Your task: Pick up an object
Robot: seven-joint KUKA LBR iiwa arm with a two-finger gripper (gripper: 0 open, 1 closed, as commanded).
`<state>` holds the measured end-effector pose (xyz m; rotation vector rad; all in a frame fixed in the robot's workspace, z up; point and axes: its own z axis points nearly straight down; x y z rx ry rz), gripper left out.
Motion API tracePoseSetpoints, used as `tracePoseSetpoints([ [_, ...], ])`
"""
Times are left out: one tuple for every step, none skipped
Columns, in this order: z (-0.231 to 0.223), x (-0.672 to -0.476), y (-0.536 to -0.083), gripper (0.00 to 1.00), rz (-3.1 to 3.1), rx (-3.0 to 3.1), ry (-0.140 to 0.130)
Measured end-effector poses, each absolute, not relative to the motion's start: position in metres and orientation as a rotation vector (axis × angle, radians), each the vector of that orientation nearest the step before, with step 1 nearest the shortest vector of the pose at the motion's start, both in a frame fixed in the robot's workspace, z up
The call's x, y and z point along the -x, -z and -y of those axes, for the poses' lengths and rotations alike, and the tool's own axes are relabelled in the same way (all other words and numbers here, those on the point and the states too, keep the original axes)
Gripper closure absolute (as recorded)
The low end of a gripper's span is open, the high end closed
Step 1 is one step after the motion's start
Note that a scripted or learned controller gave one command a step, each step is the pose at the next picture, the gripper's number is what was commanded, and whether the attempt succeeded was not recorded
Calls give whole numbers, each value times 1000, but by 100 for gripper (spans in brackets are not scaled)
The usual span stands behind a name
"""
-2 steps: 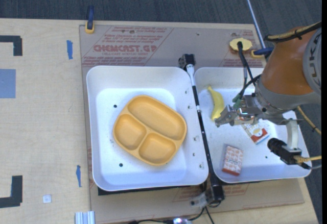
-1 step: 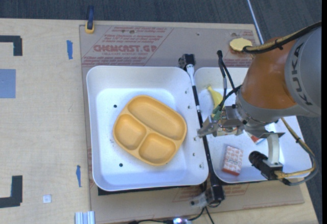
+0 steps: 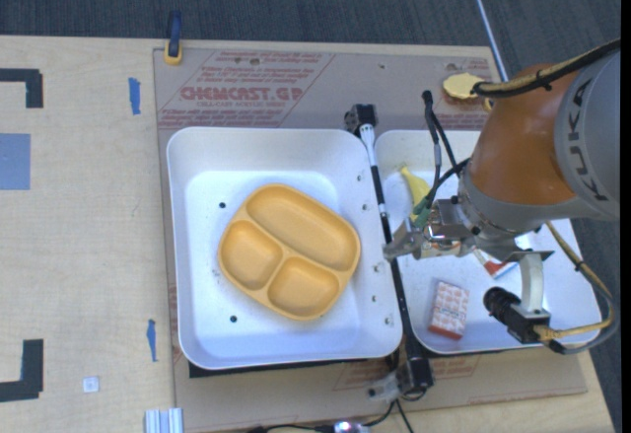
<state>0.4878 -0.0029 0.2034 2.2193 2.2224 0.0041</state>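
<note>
A yellow three-compartment plate (image 3: 289,252) lies in the left bin (image 3: 197,165). In the right bin (image 3: 582,308), a small box with a red and white pattern (image 3: 449,310) rests near the front wall. A yellow object (image 3: 415,187) pokes out beside the bin's left wall, partly hidden by the arm. A red and white item (image 3: 500,267) peeks from under the wrist. My gripper (image 3: 426,242) hangs over the left part of the right bin, just behind the patterned box. The wrist hides the fingers.
The grey arm with its orange band (image 3: 523,155) covers much of the right bin. A black cylinder and cables (image 3: 513,315) hang from the wrist over the bin's front right. A yellow disc (image 3: 459,86) lies on the board behind the bins.
</note>
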Motion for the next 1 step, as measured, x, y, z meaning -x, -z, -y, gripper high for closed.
tracePoseSetpoints([
  [3,-489,-214,100,-2221,-2216,-9],
])
